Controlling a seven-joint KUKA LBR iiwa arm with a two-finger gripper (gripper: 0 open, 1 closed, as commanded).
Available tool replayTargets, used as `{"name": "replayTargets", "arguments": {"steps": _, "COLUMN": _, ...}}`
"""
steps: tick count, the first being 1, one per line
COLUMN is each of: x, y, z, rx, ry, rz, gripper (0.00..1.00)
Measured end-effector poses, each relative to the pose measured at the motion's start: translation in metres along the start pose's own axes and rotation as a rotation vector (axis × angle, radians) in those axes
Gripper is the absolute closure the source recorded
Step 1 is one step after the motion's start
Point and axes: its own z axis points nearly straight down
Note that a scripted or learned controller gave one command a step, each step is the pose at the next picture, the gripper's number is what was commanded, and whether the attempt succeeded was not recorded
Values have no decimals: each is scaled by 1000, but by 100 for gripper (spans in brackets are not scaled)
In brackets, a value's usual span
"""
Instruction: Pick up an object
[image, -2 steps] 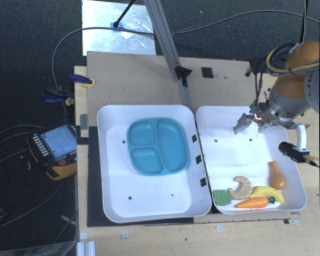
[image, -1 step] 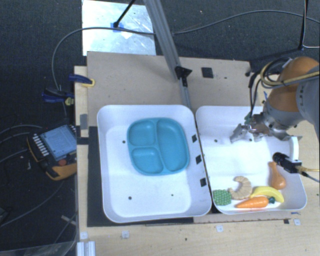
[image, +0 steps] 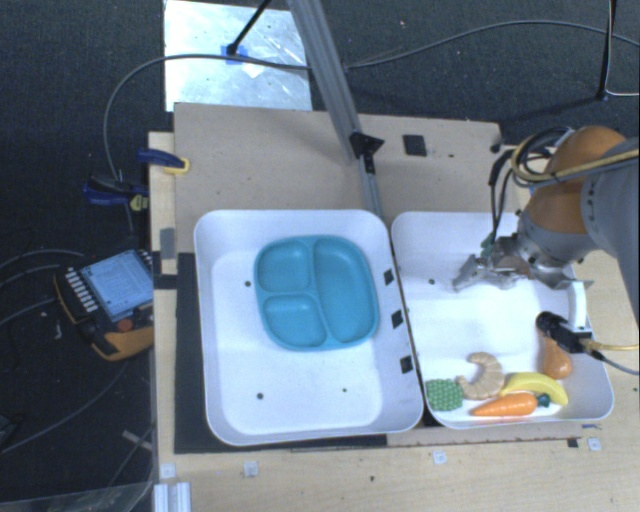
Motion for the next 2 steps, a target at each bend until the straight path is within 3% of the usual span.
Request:
{"name": "replayTargets", "arguments": {"steps": 1, "x": 0, "y": 2, "z": -14, "rx": -8, "ry": -1, "rz": -1, "gripper": 100}}
{"name": "replayTargets", "arguments": {"steps": 2, "x": 0, "y": 5, "z": -79, "rx": -5, "ry": -1, "rz": -4, "gripper": 100}}
